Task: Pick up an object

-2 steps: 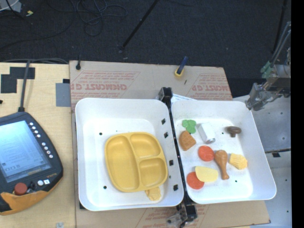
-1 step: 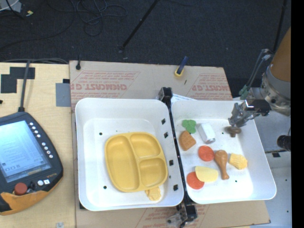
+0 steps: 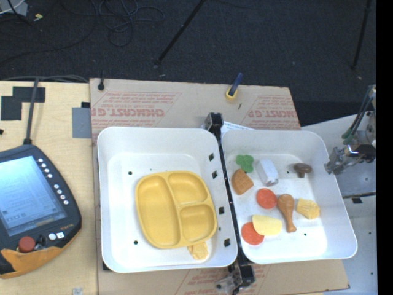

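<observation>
Drumstick [image 3: 286,209] in right bin [image 3: 334,183]: long axis near-vertical, bone end down. My tool [image 3: 344,155] at bin's right rim; grip state unreadable.

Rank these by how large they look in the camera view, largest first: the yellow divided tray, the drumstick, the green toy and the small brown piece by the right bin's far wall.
1. Yellow divided tray, by far the largest.
2. Drumstick.
3. Green toy.
4. Small brown piece, only slightly smaller than the green toy, so the last two are close.
</observation>
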### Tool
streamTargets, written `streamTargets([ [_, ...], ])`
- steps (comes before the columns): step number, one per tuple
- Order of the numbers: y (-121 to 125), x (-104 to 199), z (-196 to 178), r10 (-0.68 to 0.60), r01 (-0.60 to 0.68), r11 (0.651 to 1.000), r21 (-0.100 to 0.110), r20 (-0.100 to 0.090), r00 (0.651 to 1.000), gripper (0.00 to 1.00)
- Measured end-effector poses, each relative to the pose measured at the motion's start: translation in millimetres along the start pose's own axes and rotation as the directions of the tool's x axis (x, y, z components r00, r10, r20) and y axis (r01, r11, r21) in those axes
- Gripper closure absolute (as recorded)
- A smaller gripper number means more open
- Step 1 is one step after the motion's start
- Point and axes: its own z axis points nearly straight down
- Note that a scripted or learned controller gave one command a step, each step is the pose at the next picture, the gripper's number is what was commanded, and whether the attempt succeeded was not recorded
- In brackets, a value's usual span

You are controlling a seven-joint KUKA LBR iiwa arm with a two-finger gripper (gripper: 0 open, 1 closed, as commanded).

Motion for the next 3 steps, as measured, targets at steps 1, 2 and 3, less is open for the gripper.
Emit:
streamTargets([
  [1, 13, 44, 78, -0.01, 0.01, 1.0, 0.001, -0.007, 1.0, 1.0],
  [2, 38, 4, 150, -0.007, 0.007, 1.0, -0.001, -0.004, 1.0, 1.0],
  [3, 94, 3, 143, -0.009, 0.009, 1.0, -0.012, -0.001, 1.0, 1.0],
])
